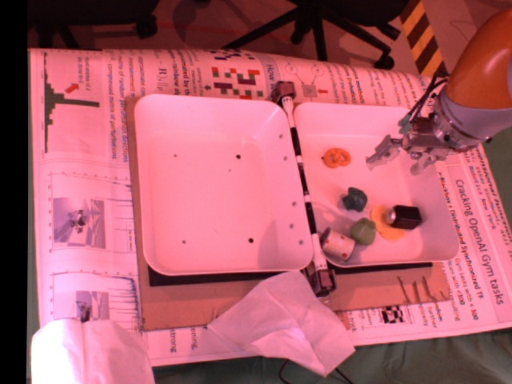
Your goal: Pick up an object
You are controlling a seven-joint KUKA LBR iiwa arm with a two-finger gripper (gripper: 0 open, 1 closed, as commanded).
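The right bin (pixel 424 126) holds several small objects. An orange curled piece (pixel 336 158) lies near its middle left. A dark teal lump (pixel 354 199) sits below it, then a green lump (pixel 363 230) and a white cylinder (pixel 340 245) at the front left. A black block (pixel 405 216) rests on a flat orange disc (pixel 386 224). My gripper (pixel 400 158) hangs over the bin's upper right part, right of the orange piece and above the black block. It is open, its fingers spread with nothing between them.
The left bin (pixel 216 186) stands beside the right one, with a black-and-white striped bar (pixel 302 174) between them. Printed paper sheets (pixel 80 174) cover the bench. Crumpled white tissue (pixel 280 318) lies at the front, with more tissue (pixel 88 354) at the front left.
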